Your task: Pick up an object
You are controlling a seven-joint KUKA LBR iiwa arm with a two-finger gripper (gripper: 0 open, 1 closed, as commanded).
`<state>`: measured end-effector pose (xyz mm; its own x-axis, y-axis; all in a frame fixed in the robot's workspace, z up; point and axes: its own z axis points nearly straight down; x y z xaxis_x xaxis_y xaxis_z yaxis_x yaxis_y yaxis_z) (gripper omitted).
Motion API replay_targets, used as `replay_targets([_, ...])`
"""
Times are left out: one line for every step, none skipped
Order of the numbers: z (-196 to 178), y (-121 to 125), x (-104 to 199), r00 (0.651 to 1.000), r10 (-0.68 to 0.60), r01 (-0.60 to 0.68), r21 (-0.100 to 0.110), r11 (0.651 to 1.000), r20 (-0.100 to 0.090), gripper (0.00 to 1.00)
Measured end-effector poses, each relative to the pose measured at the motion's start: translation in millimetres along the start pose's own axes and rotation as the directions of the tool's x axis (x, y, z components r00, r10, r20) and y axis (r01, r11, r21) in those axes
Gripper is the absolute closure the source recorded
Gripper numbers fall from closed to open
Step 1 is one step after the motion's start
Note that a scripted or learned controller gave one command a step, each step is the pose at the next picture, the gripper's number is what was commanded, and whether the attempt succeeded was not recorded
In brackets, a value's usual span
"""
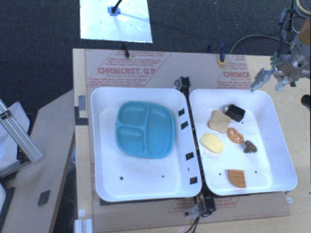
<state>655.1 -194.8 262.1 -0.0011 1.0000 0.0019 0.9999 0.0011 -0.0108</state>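
Yellow oval piece [212,143], long axis diagonal

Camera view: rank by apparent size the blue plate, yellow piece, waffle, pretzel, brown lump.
1. Blue plate, by far the largest.
2. Yellow piece and waffle: look about alike, not ranked.
3. Pretzel.
4. Brown lump, only slightly smaller than the pretzel.

Two white bins [108,188], turquoise plate [145,129], black block [235,112], cream bread [219,121], pale yellow wedge [212,143], orange pretzel [235,135], brown lump [250,147], orange-brown waffle [236,178], tan board [160,67] with red lettering, silvery sheet [114,13]
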Motion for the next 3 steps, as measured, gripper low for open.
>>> replay_targets([-7.4, 1.6, 1.1, 1.0, -0.003, 0.003, -0.01, 1.0, 0.002, 0.0])
replay_targets([49.5, 0.9, -8.5, 1.0, 0.0, 0.0, -0.008, 1.0, 0.002, 0.0])
replay_targets([105.5, -4.1, -0.2, 1.0, -0.002, 0.002, -0.008, 1.0, 0.001, 0.0])
